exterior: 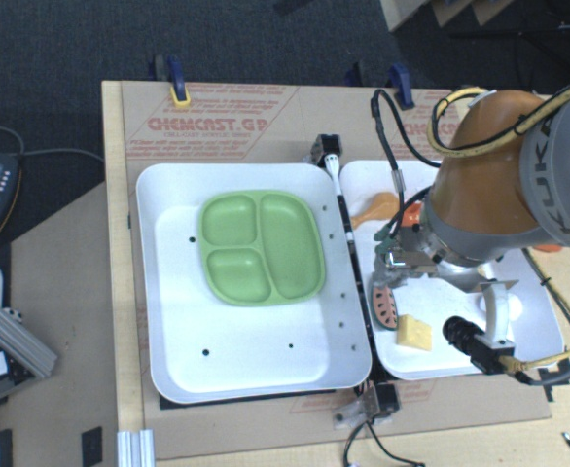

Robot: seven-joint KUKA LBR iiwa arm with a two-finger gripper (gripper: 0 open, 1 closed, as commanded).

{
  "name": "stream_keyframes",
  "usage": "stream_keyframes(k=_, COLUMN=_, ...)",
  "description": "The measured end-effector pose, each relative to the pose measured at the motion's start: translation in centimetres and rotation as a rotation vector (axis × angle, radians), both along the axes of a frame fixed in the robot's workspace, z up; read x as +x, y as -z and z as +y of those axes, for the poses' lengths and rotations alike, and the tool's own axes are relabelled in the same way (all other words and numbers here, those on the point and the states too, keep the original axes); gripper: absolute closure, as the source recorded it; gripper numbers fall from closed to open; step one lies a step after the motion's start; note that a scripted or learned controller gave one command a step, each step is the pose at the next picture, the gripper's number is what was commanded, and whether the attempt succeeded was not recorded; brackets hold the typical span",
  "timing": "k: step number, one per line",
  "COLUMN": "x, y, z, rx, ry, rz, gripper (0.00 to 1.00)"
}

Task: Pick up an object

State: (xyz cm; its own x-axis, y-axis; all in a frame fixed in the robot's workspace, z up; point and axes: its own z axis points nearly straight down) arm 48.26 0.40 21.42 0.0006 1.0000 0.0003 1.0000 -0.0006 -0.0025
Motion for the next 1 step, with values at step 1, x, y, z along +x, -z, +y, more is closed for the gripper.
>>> stream_keyframes(k=1, x=0.00, y=-0.04, z=-0.02, rx=0.000, ry=0.000, rz=-0.002, gripper=1.00)
